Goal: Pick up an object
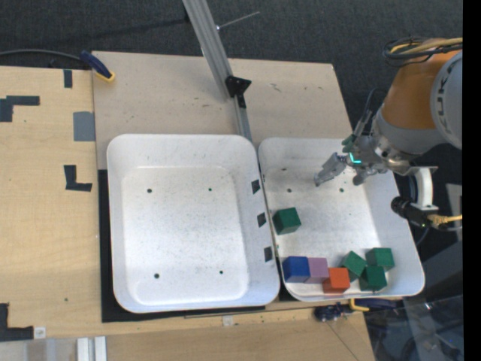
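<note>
Hovering open gripper above right bin

The grey arm with its orange band comes in from the right. Its pincer hangs over the right bin's far end, fingers spread apart, holding nothing.
</note>
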